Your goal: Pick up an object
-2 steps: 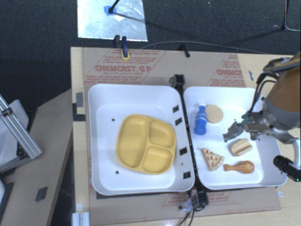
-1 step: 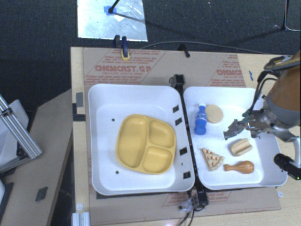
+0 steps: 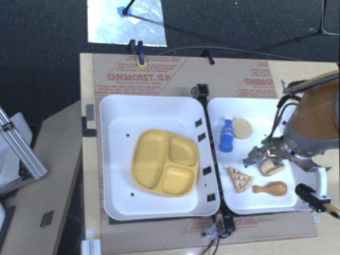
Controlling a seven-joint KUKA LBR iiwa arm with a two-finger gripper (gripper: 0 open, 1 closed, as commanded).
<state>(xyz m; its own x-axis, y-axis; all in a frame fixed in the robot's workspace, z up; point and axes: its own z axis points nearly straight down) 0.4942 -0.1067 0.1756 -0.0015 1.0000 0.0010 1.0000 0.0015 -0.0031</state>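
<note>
At four o'clock in the right white bin, my gripper hangs over a tan, blocky bread-like piece; whether it is spread or pinching, I cannot tell. I judge a straight descent centred on the piece best, clear of the pizza-slice toy at seven o'clock and the brown drumstick below.

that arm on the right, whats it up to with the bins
The arm's gripper is low in the right bin, beside a tan bread-like piece. Whether it holds anything is unclear. Nearby lie a pizza slice, a drumstick, a blue bottle and a round cookie. The left bin holds a yellow divided plate.
</note>
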